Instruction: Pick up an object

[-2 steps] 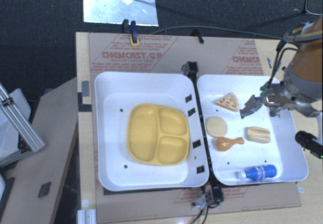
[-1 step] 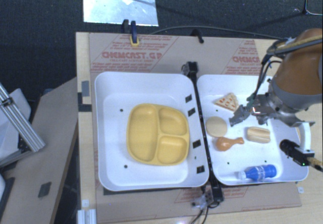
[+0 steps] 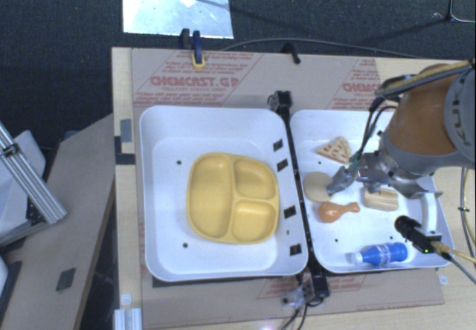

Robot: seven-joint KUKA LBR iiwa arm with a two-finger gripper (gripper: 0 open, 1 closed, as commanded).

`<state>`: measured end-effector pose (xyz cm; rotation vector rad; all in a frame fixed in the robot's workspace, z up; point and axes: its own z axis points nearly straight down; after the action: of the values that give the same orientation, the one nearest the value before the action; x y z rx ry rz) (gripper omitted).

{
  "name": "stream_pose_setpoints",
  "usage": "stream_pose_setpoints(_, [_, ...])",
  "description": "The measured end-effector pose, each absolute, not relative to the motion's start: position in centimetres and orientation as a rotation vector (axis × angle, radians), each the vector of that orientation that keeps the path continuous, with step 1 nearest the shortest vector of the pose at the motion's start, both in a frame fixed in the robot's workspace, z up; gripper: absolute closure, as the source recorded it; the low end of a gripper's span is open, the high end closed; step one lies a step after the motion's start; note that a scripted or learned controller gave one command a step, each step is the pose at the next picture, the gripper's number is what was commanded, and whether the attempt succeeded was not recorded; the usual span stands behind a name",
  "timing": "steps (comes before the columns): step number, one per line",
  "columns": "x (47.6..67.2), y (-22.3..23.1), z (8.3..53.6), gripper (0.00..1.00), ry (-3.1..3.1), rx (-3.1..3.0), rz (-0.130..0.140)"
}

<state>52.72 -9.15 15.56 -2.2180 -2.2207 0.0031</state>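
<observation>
I judge the approach step in hand: my gripper (image 3: 343,181) hangs low in the right bin (image 3: 349,261), just above the drumstick (image 3: 339,209) beside the beige disc (image 3: 316,186). Jaw state: cannot tell. Next move calls for descent onto the drumstick.

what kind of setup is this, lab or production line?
Likely a robot lab's grasping test bench: two white bins clamped on a board, toy food such as a drumstick, and a yellow divided plate under the arm's tool.
</observation>
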Motion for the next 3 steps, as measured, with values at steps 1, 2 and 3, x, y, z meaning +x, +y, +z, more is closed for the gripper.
stream_pose_setpoints(1, [52.0, -8.5, 10.9, 0.00, -2.220, -2.218, 0.002])
stream_pose_setpoints(2, [52.2, -8.6, 12.2, 1.00, -2.224, -2.221, -0.002])
stream_pose_setpoints(3, [52.5, -8.5, 18.7, 1.00, -2.230, -2.222, -0.008])
